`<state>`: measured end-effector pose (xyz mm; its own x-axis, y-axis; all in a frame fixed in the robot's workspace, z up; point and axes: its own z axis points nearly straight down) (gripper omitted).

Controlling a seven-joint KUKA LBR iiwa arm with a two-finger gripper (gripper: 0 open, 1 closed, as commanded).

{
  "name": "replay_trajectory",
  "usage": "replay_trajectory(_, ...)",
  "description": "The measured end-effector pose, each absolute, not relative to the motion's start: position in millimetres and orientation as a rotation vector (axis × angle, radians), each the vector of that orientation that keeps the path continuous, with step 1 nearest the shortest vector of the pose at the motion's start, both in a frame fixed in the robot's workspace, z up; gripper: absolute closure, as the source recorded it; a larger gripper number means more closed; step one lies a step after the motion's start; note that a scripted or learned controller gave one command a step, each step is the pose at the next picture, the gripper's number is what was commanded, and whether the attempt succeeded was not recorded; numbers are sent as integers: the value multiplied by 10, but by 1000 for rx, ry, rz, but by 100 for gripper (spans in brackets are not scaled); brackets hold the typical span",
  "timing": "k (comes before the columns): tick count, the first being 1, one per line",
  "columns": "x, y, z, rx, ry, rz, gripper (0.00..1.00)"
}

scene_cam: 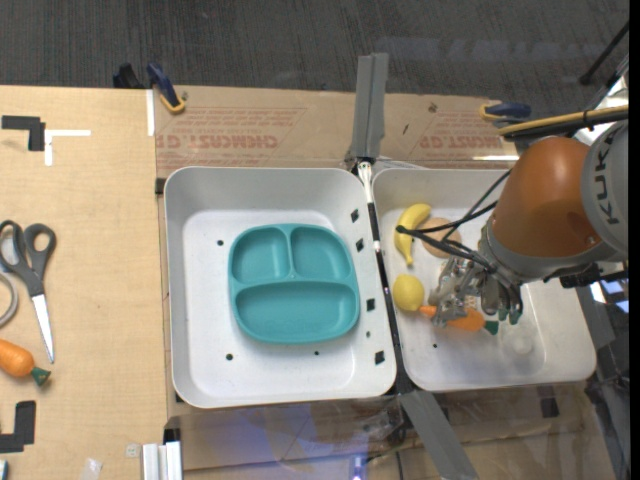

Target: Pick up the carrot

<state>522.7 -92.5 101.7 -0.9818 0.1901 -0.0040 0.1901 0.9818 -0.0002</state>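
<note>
Hand (470,303) is hovering low in right bin (560,363), right over carrot (462,319); can't tell its state, too cluttered. Carrot is lying on bin floor just beside lemon (407,292), banana (408,226) further back. Judgement: should be straddling carrot across its width, staying off lemon, closing only once fully down. Teal plate (294,282) is sitting in left bin.
</note>
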Motion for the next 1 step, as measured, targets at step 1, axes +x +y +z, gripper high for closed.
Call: replay_trajectory(1, 5025, -139, 1918, 525, 3095, 0, 100)
